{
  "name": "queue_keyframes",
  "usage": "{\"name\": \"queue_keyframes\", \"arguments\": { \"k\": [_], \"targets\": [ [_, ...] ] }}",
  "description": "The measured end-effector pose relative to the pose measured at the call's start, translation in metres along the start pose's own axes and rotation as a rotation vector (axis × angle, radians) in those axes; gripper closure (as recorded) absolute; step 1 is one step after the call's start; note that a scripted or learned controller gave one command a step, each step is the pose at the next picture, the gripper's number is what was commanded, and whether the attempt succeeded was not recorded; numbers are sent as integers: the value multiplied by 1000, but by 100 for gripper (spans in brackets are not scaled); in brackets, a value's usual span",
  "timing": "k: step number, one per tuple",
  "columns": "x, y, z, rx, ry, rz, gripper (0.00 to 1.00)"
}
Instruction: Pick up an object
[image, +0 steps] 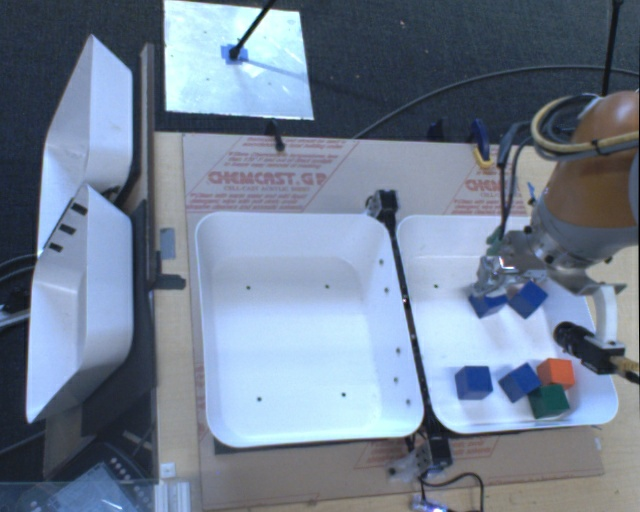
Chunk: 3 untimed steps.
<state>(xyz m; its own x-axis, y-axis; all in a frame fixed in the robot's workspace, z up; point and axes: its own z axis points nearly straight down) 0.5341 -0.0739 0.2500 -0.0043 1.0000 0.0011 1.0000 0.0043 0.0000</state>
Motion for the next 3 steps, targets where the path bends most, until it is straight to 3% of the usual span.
{"name": "queue_keyframes", "arguments": {
  "k": [2,3],
  "targets": [
    [111,9,15,0,0,-1,100],
    [160,2,7,-1,0,-1,100]
  ]
}}
